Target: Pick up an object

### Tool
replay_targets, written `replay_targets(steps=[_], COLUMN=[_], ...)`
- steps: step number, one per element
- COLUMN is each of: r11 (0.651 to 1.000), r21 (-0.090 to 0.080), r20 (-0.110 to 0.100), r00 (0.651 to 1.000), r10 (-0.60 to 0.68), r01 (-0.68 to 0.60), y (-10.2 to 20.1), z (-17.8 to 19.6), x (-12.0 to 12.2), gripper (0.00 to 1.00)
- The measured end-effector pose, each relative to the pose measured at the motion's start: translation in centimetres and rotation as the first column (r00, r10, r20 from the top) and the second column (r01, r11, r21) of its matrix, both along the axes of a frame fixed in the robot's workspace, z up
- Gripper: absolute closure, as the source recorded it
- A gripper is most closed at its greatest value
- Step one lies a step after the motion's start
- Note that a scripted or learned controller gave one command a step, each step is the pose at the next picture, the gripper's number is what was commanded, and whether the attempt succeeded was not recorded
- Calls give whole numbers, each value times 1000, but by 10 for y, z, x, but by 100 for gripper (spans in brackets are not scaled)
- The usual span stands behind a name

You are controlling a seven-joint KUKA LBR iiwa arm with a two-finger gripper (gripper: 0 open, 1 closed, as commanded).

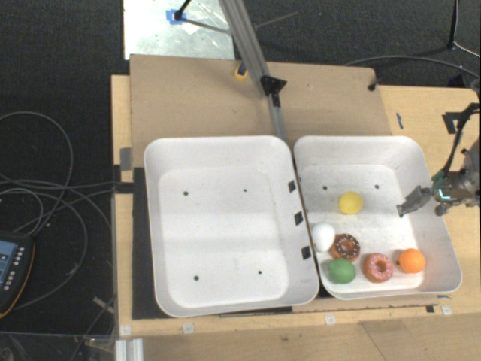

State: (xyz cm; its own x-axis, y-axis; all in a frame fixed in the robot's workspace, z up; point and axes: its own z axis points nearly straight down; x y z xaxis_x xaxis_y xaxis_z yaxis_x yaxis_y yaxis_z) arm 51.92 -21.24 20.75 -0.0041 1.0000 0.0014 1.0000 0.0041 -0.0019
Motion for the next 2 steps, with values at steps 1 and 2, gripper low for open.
replay_targets(steps=[1, 2], r11=[1000, 1000], r21=[-1, 1], r20=[3, -2], r00=[1000, 1000], r10=[0, -1], r01=[0, 1], y=[0, 11], z=[2, -54], x=[1, 1], gripper=[0, 0])
